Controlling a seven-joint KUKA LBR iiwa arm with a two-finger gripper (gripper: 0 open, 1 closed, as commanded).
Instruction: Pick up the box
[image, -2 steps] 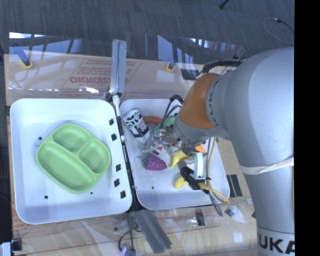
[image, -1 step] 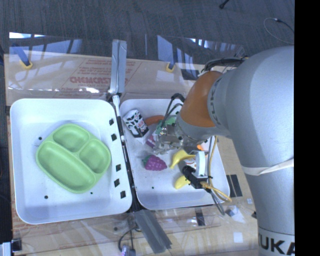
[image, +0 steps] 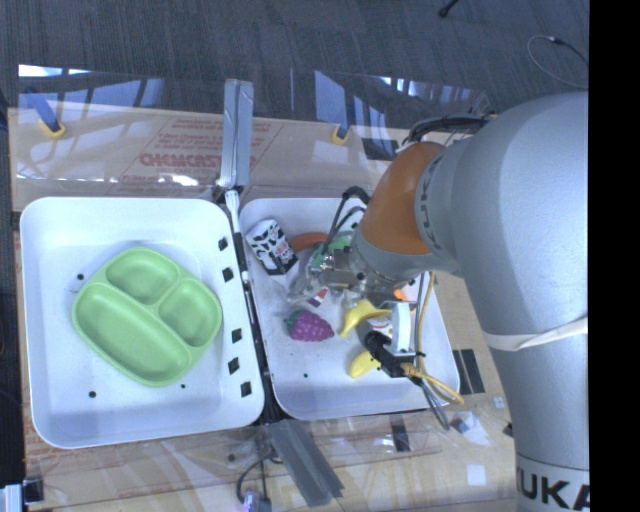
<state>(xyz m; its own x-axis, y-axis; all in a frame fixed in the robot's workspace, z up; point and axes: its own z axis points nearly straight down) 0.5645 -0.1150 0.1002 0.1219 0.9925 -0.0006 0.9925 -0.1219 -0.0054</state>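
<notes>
Dark grey carpet lies beyond a wooden bench fenced by clear glossy panels.

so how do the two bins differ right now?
Left bin holds one green divided plate, lying flat; right bin holds a clutter of small things: a cow-print cup, purple grapes, a banana. The arm hangs over the right bin, not the left. Both are shallow and white.

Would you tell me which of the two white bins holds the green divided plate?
The left bin: the green divided plate lies in it, whereas the right bin holds small toys.
</notes>
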